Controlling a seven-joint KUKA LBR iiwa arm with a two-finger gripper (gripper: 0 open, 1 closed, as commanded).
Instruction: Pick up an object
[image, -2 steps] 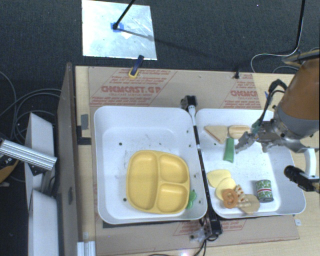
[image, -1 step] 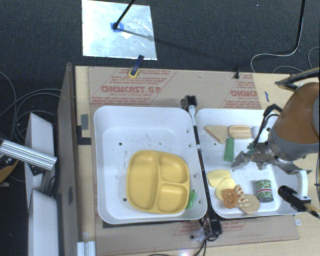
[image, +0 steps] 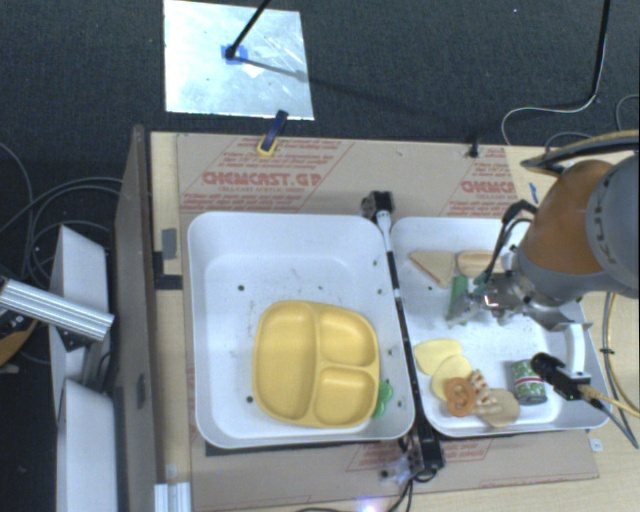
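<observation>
My gripper (image: 473, 300) is low in the right bin (image: 500, 345), near its back middle. A small green piece (image: 458, 293) stands against its left side; whether it is held cannot be made out. Just behind the gripper lie a tan wedge (image: 430, 266) and a round tan piece (image: 473, 264). Toward the front of this bin are pale yellow slices (image: 440, 358), an orange pretzel-shaped piece (image: 460, 395), a tan lump (image: 498, 406) and a small green can (image: 527, 383).
The left bin (image: 290, 250) holds a yellow divided plate (image: 315, 362), with a small green thing (image: 384, 398) at its right rim. A raised divider (image: 395, 290) separates the bins. The arm's orange band (image: 565, 215) looms over the right bin's back right.
</observation>
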